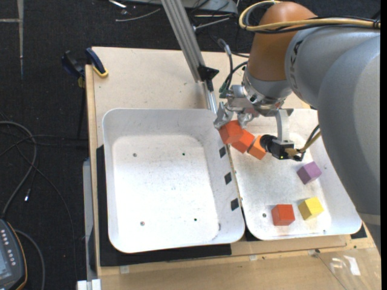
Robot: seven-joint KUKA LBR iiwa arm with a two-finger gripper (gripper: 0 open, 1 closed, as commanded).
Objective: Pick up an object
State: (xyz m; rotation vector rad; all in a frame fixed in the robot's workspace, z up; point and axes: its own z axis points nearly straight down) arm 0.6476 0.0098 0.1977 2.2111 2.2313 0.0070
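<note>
Gripper (240, 127) fingers clench an orange block (237, 138) above the right bin (338, 222), well apart from the purple cube (309, 172), yellow cube (312, 208) and red cube (282, 214).

I count two white bins: one (160, 180) at the left of the frame, the other (329, 222) at the right. In the right bin I make out five small pieces. There is one red cube (283, 214) and one yellow cube (312, 208), both at the lower right, and one purple cube (309, 172) a little above them. Up near the centre I see two orange blocks, a larger one (237, 138) and a smaller one (256, 147). One arm (326, 59) reaches in from the upper right. One tabletop (145, 77) carries both bins.
</note>
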